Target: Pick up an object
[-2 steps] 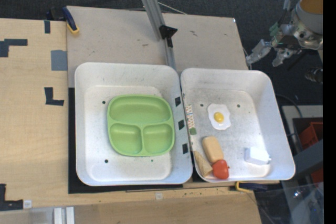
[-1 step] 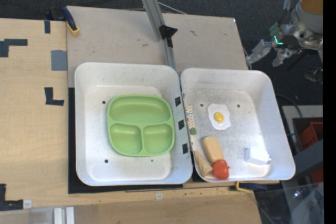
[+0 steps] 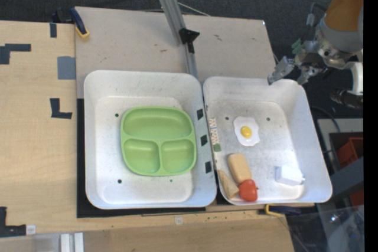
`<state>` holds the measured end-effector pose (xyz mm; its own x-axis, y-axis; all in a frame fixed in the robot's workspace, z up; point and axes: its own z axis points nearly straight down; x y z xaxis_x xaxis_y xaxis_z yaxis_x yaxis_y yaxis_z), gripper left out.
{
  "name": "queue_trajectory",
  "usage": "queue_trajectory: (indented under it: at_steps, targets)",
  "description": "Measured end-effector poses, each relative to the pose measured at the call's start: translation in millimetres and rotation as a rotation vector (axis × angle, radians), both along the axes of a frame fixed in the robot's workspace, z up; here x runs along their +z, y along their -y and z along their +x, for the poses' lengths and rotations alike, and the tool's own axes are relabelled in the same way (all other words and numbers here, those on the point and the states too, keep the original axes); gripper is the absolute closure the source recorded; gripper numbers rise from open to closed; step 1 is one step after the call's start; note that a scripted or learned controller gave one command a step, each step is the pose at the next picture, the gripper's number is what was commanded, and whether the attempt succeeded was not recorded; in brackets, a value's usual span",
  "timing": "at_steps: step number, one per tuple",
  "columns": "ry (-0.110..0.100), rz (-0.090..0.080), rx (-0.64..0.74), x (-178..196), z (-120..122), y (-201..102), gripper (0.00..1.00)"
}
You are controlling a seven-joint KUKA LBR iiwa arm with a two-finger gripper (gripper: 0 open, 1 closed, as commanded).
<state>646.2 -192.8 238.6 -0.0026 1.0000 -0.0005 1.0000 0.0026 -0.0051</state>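
Fingers: two dark prongs of the gripper [image 3: 287, 71], seemingly spread apart with nothing between them, poised just over the far right corner of the right bin [image 3: 307, 127]; the exact gap is hard to read at this slant.

Arm [image 3: 342, 15]: grey, orange band above the wrist, reaching in from the right edge of the view.

Right bin, contents:
- Fried egg [image 3: 246, 131], toy, white with a yellow yolk, lying flat near the bin's middle. Judged light and stiff but very low; a pinch across its thin edge would likely slip.
- Bread piece [image 3: 238, 167], tan and oblong, near the bin's front left, touching or nearly touching the tomato. Judged light, firm and tall enough to grip; the likeliest candidate, taken across its narrow width.
- Tomato [image 3: 248, 190], small, red and rounded, at the front wall. Judged smooth and prone to roll out of a pinch; the wall beside it crowds a finger.
- Tan stick-shaped piece [image 3: 227, 185], lying against the left wall; identity unclear.
- White block [image 3: 289, 174], pale against the bin floor at front right; outline hard to make out.

Left bin [image 3: 94, 127], contents:
- Green plate [image 3: 158, 140], three compartments, lying flat at centre. Judged light and rigid, but broad; only its rim offers a hold.

Status: nothing grasped; gripper well apart from every item.
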Motion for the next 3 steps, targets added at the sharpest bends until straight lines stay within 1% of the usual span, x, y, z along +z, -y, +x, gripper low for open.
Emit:
queue_trajectory:
  at_steps: [1,2,3]
  targets:
    - [-0.003,0.001,0.0,-61.3,2.0,-8.4,0.0]
    - [-0.001,0.0,-0.001,-106.5,0.7,-4.3,0.0]
    - [0.003,-0.001,0.001,-93.0,2.4,-4.7,1.0]
